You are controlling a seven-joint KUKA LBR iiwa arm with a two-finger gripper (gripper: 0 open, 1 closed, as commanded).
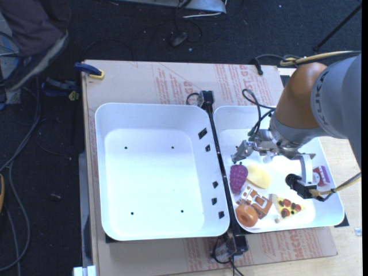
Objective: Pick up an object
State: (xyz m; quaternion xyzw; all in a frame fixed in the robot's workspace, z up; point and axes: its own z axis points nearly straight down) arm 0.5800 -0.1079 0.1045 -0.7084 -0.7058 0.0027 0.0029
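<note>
Right bin point(330, 211): holds every loose item, clustered toward its near-left corner beside the divider shared with the left bin point(149, 171). Arm with gripper point(244, 151): poised over the right bin's middle; whether its jaws are wide or closed cannot be told. Purple berry-like object point(238, 177): nearest candidate, just below the gripper toward the bin's near edge, with pale yellow piece point(259, 177) touching its right side and orange fruit point(247, 214) nearer the front rim.

purple grapes point(238, 177), yellow lemon point(258, 176), white bins point(155, 117)
</note>
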